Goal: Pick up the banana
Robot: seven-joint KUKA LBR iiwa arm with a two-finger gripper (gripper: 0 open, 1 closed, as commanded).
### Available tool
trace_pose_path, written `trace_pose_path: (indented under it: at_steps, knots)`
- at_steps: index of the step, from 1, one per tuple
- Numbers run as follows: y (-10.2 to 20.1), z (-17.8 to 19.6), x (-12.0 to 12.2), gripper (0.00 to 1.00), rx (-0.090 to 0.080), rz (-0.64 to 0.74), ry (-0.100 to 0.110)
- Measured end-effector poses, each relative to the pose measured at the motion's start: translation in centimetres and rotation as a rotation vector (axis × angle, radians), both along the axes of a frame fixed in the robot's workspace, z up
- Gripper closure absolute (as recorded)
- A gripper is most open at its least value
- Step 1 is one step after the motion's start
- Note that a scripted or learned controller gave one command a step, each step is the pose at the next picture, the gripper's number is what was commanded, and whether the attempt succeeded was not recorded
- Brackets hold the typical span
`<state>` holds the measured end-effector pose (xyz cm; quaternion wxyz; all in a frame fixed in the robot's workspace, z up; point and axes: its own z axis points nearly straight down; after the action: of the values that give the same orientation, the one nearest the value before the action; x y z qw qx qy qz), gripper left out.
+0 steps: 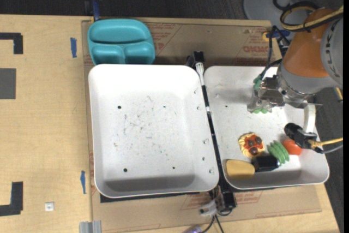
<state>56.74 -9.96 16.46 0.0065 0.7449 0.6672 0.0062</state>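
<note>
A stubby yellow piece that I take for the banana [239, 168] lies at the front left corner of the right bin [229, 90], against the front wall. My gripper [263, 106] hangs over the middle back of that bin, well behind the banana and a little to its right. Nothing shows held under it.
Near the banana lie a black block [265, 162], a round yellow and red toy [251, 143], a green piece [279, 151] and an orange-red piece [293, 147]. The left bin [147, 128] adjoins the right one. A teal divided tray [120, 41] stands behind the left bin.
</note>
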Motion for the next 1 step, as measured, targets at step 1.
trace_pose_path:
  at_steps: [1]
  knots:
    - [0.05, 1.00, 0.08, 1.00, 0.000, 0.001, -0.003]
